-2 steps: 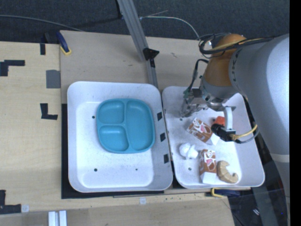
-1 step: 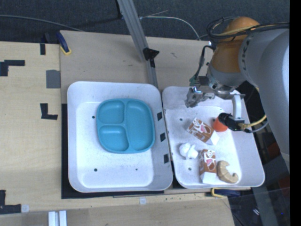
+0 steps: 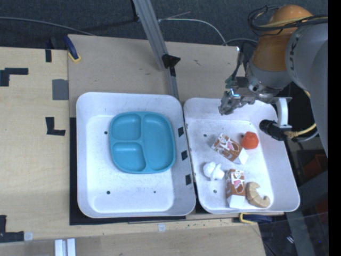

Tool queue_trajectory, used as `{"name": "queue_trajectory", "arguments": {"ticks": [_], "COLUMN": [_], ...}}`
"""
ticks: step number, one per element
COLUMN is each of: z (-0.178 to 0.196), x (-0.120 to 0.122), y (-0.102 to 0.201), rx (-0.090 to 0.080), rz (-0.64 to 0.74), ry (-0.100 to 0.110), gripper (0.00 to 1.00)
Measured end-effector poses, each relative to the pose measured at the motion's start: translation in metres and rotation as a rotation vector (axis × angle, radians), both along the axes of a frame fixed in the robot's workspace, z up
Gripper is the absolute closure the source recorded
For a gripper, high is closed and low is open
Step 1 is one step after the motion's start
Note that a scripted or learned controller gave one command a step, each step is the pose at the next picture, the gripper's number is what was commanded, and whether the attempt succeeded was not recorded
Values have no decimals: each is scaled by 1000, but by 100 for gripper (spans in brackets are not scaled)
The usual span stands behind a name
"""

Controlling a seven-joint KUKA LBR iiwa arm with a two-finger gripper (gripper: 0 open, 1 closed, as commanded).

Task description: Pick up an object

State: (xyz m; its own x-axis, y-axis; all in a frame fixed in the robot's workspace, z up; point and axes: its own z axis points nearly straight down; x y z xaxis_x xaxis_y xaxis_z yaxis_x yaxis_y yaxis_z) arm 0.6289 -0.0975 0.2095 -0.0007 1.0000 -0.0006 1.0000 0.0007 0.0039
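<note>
While the grey arm reaches in from the right, its end effector [image 3: 228, 103] hangs over the far rim of the right shallow white bin [image 3: 277, 167]; how far it is open cannot be told, and nothing shows in its grip. Nearer in that bin lie a small orange-red ball [image 3: 249, 140], two brown-and-white printed packets [image 3: 228, 147] [image 3: 235, 185], a white crumpled lump [image 3: 213, 170] and a tan curved piece [image 3: 258, 195]. The left bin [image 3: 90, 159] holds a blue divided plastic plate [image 3: 142, 142].
</note>
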Motion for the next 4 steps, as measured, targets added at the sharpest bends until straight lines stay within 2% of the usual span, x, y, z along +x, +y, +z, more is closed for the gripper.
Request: {"name": "queue_trajectory", "arguments": {"ticks": [1, 2, 3, 4], "z": [18, 11, 22, 11], "x": [0, -23, -57, -84], "y": [0, 51, 98, 141], "rx": [1, 2, 3, 2], "rz": [1, 4, 5, 5], "ry": [3, 8, 7, 9], "gripper": [100, 100, 100, 100]}}
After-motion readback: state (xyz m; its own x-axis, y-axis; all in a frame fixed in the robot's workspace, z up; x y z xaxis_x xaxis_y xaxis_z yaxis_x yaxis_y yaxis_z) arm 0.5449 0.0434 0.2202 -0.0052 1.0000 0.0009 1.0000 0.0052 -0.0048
